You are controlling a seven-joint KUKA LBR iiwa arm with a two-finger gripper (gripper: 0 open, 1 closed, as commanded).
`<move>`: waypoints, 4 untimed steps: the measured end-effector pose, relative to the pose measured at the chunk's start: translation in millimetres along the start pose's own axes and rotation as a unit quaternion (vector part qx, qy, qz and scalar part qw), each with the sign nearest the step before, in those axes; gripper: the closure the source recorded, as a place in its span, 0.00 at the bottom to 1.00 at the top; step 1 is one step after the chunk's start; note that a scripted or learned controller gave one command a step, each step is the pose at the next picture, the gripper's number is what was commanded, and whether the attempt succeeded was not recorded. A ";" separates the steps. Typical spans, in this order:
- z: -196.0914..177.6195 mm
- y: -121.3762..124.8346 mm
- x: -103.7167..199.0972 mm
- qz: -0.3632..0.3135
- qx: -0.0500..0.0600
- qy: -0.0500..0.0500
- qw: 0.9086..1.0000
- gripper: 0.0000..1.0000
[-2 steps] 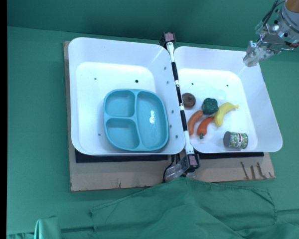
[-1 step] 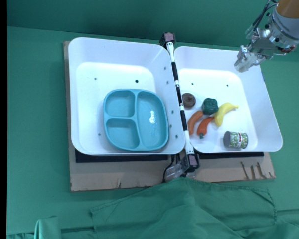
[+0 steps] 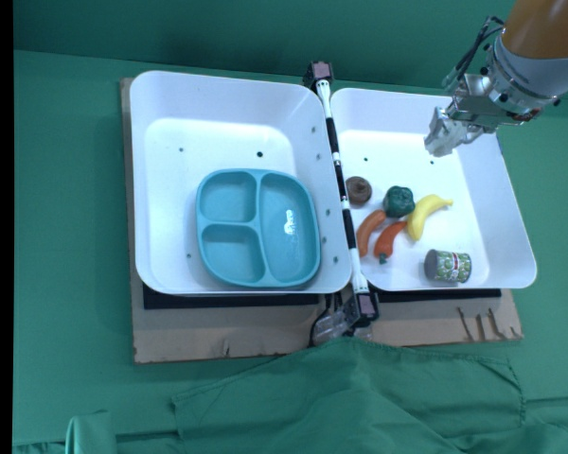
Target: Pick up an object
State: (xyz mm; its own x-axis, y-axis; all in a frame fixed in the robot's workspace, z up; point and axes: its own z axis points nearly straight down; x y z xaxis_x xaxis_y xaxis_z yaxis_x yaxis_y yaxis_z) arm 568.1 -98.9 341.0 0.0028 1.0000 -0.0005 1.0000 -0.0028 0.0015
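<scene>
The right bin (image 3: pixel 492 173) holds several small items: a brown chocolate donut (image 3: pixel 358 190), a dark green broccoli piece (image 3: pixel 398 200), a yellow banana (image 3: pixel 426 215), two orange carrots (image 3: pixel 380 234) and a small can with a green label (image 3: pixel 448 266) lying on its side. My gripper (image 3: pixel 444 137) hangs above the bin's far part, up and to the right of the broccoli, apart from all of these. Nothing shows between its fingers.
The left bin (image 3: pixel 170 112) holds a light blue three-compartment plate (image 3: pixel 257 227). A black-and-white clamp bar (image 3: pixel 337 173) runs between the bins. Both bins rest on cardboard (image 3: pixel 218 343) over green cloth, which bunches up at the front.
</scene>
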 end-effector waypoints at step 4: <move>-5.6 -14.5 69.3 0.000 -0.001 -0.001 1.000 1.00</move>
State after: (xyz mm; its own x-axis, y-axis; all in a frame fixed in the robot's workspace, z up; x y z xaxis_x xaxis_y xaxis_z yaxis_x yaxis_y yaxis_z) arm 553.8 -29.5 346.5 0.0027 1.0000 -0.0017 1.0000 -0.0027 0.0035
